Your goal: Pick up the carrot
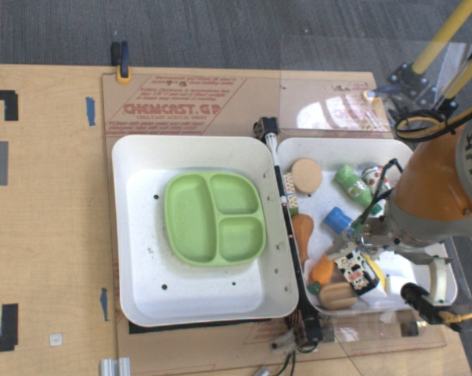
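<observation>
The carrot [302, 233] is an orange tapered piece lying along the left wall of the right bin [392, 149], just below a tan round toy. My gripper [351, 268] hangs low over the front of the right bin, to the right of and slightly nearer than the carrot. A rounder orange piece [322, 271] sits directly left of the gripper, touching or nearly touching it. The arm's orange band [435, 186] rises above the wrist and hides part of the bin's right side.
The right bin also holds a tan round toy [306, 175], a green can [349, 180], a blue block [337, 219] and a brown piece [337, 294] at the front. A green divided plate [214, 218] lies in the left bin [134, 210]. The two bins' walls meet beside the carrot.
</observation>
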`<state>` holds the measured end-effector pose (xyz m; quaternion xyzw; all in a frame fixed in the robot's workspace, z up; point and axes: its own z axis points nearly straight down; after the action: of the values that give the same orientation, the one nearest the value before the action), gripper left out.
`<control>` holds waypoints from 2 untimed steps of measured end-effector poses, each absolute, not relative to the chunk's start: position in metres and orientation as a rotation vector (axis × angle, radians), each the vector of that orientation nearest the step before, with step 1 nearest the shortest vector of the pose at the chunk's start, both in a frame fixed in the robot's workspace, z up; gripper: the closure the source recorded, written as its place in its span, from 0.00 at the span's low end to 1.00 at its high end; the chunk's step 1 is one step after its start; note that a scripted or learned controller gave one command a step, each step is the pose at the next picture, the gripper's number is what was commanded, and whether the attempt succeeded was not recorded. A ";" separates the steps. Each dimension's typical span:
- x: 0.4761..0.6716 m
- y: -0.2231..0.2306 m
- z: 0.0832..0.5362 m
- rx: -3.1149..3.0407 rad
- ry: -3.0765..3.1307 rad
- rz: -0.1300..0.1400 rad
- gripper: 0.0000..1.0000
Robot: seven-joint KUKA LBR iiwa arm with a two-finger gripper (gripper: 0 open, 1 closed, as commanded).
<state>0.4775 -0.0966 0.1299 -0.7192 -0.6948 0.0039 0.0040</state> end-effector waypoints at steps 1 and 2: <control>0.484 -0.098 0.089 -2.414 -2.020 -0.012 0.00; 0.485 -0.102 0.099 -2.428 -2.026 -0.008 1.00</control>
<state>0.4855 -0.1023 0.0988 -0.7677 -0.6407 -0.0024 -0.0105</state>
